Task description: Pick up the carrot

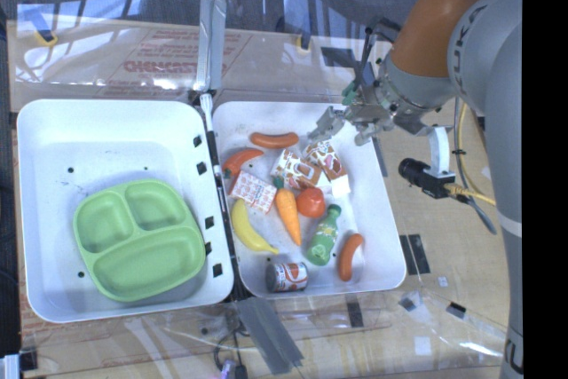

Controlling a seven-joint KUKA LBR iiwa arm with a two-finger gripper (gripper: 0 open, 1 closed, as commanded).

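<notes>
The orange carrot (287, 214) lies in the middle of the right bin (387, 226), its tip pointing toward the front, between a banana (248, 228) and a red tomato (311, 201). My gripper (343, 130) hangs over the bin's back right corner, well up and to the right of the carrot. Its two fingers (321, 127) stand apart, open, with nothing between them.
Around the carrot lie several small cartons (298, 166), a sausage (273, 139), a red pepper (241, 159), a green bottle (324, 237), a can (287, 276) and a second sausage (351, 255). The left bin (53, 138) holds a green divided plate (138, 240).
</notes>
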